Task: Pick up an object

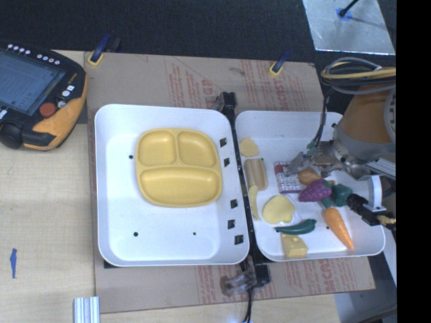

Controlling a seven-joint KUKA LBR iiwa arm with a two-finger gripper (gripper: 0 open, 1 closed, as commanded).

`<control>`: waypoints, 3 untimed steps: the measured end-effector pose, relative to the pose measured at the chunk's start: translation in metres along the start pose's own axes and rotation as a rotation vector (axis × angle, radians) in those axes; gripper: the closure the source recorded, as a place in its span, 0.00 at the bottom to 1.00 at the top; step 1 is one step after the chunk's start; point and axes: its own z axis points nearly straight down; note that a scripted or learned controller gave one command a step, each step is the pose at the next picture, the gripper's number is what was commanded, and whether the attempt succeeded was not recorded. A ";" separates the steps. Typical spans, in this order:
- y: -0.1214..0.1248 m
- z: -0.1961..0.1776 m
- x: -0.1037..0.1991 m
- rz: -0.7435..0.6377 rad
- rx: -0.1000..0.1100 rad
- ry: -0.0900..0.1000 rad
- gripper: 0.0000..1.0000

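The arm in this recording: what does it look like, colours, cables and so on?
The arm has a rounded grey body with a broad orange band above the wrist. Dark and yellowish cables loop over its top. The gripper is slim, dark metal, with a white part beside it.

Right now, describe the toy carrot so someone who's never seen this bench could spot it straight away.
Find the right-hand white bin, the one crowded with toy food. Go to its near right corner: the carrot lies there at a slant, just below the purple grapes. It is the only bright orange, tapering piece; its neighbours are purple, green or pale yellow.
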 end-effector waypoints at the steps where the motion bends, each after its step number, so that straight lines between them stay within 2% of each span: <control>1: 0.002 -0.012 -0.001 -0.002 -0.001 -0.003 1.00; 2: 0.001 -0.011 -0.001 -0.003 0.000 -0.003 0.00; 3: -0.047 0.005 -0.019 0.001 0.015 0.000 0.00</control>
